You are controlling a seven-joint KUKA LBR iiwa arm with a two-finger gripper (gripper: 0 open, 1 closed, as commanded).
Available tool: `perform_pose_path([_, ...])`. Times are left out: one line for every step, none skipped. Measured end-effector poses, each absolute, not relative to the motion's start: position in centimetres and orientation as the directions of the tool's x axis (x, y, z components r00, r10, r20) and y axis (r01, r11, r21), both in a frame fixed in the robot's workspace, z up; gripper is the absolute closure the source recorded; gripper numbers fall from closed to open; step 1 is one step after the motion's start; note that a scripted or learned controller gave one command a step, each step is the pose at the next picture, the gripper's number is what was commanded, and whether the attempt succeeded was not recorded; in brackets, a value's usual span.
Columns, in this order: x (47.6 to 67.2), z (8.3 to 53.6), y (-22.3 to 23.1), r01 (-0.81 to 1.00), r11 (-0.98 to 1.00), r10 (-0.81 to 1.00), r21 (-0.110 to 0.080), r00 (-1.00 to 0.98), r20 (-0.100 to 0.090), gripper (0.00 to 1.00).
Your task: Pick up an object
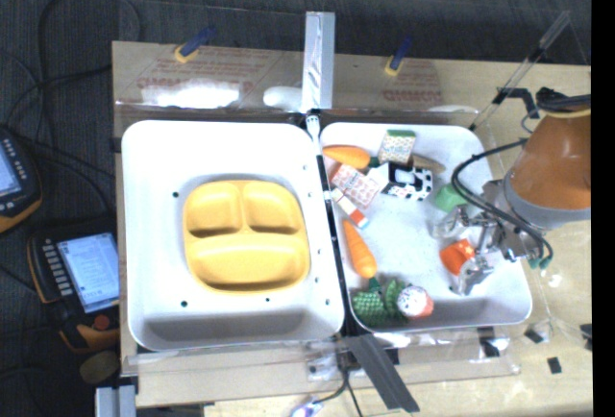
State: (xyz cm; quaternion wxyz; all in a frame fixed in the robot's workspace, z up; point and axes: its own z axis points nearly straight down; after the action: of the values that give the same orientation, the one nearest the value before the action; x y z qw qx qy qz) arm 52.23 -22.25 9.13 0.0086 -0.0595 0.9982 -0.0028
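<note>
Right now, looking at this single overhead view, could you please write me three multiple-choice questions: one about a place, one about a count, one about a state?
1. Where does the yellow divided plate lie?
A. in the left bin
B. in the right bin
C. on the floor

2. How many compartments does the plate have?
A. one
B. three
C. six

3. How does the carrot beside the divider between the bins lie?
A. standing upright
B. flat on the bin floor
C. hanging from the gripper

Answers:
1 A: the plate rests on the floor of the left bin.
2 B: two small compartments sit above one long compartment.
3 B: the carrot lies flat in the right bin, apart from the gripper.
</note>
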Motion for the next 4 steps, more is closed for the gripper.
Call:
perform_pose_path([49.8, 9.2, -22.2, -0.074, 0.997, -0.074, -0.007, -0.997, -0.020, 0.00])
perform_pose_path([49.8, 9.2, -21.9, -0.106, 0.994, -0.106, -0.012, -0.994, -0.019, 0.00])
perform_pose_path([49.6, 9.2, -22.2, -0.099, 0.995, -0.099, -0.009, -0.995, -0.019, 0.00])
perform_pose_path([49.7, 9.1, -18.0, -0.132, 0.991, -0.132, -0.009, -0.991, -0.017, 0.00])
